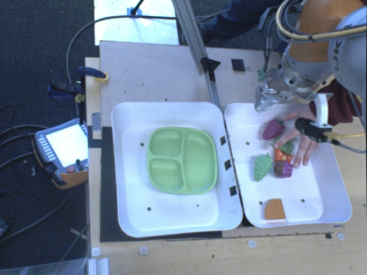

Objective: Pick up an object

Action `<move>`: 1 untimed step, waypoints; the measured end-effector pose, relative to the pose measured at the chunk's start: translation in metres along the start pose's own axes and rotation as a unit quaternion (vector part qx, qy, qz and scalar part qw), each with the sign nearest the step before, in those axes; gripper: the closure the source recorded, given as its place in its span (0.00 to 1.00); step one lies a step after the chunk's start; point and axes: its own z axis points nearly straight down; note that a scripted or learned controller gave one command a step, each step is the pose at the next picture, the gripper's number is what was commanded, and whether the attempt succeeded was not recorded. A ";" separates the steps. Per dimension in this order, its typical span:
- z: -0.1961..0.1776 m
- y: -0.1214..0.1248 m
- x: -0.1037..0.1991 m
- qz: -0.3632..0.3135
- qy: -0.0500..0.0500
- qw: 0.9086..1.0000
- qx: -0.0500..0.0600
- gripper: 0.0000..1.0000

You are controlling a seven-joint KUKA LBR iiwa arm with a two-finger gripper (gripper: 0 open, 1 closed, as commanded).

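Orange block (274, 209) sits at six o'clock; gripper (267, 99) hovers at twelve, finger state unclear. Human hand (298, 139) among the toys (273, 129) risks a collision.

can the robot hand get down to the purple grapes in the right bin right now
Probably not safely. The hand hovers near the right bin's back edge, close to the purple grapes, but a person's hand is lying beside them, over the toy pile.
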 end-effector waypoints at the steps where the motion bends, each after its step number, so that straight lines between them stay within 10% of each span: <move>1: -0.002 -0.029 0.052 0.000 0.000 1.000 0.001 1.00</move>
